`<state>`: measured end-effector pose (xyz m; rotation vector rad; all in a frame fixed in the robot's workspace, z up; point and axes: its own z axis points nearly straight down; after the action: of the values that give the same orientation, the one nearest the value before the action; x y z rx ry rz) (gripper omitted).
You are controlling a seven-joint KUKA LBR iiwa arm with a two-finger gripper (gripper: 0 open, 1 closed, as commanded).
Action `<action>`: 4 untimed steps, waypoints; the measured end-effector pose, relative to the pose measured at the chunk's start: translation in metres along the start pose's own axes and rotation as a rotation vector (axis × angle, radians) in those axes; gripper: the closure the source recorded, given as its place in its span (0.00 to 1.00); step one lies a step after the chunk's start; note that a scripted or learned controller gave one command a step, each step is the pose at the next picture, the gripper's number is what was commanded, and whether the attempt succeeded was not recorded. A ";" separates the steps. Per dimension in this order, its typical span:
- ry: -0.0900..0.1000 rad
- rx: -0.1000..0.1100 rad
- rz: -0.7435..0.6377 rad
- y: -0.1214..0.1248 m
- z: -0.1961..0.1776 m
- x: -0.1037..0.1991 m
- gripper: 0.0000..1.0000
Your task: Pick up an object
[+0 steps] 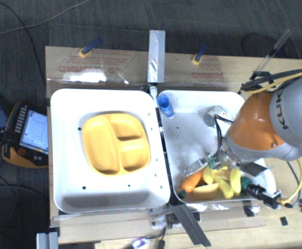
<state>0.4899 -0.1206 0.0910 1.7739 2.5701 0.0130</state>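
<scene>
Several objects: I count a heap at the 6 o'clock end of the right bin [192,105]: an orange carrot [192,181], yellow banana-like pieces [228,180], a pale wedge [206,189].
Gripper: the gripper [213,162] sits at the heap's 12 o'clock edge, under the orange wrist; I cannot tell from this slant whether it is parted, closed, or gripping anything.
Target relative to gripper: the carrot lies near, toward 7 o'clock of the tip; the yellow pieces lie just beside it toward 5 o'clock.
Step in hand: my judgement is the arm is descending into, or closing on, the heap.
Doing it well: I would pick one piece, centre over it, and come straight down; the items touch, so an off-centre close likely pinches two or skids off.
Other items: a blue bottle cap [164,104] at 11 o'clock of the right bin, a yellow divided tray [116,141] in the left bin [68,154], both well apart from the gripper.
</scene>
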 end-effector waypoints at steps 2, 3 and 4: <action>0.014 0.015 -0.309 0.012 -0.092 0.042 1.00; 0.015 0.016 -0.187 0.002 -0.093 0.017 1.00; 0.010 0.018 -0.050 0.118 -0.133 0.044 1.00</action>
<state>0.5818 -0.0366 0.2257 1.7192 2.6296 -0.0023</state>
